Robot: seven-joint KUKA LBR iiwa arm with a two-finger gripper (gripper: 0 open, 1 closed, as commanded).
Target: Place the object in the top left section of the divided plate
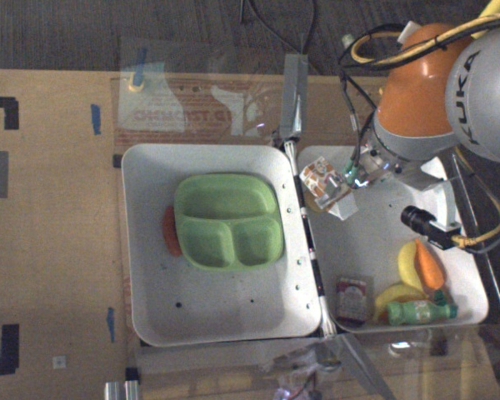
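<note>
snack packet (320,181), a small white one with orange print, sits right at the gripper (350,178) near the top left corner of the right bin (358,248), tilted and seemingly lifted off the floor; i can't tell if the fingers are pinching it or only touching it, the wrist hides that. the grey arm (450,82) with its orange band comes in from about two o'clock, cables looping over it.

further out in the same bin, toward five o'clock, a carrot (429,265) lies across a yellow banana (410,265), a second banana piece (397,293) curves just below, and a green bottle (422,311) lies on its side against the bottom wall. at six o'clock from the gripper a small dark red packet (352,298) rests flat.

over at nine o'clock, in the left bin (150,307), the green divided plate (230,221) sits face up near the middle, with one long section along the top and two smaller ones below. something red-orange (170,230) pokes out from under its left edge. both bins stand on the tan table (50,248).
</note>
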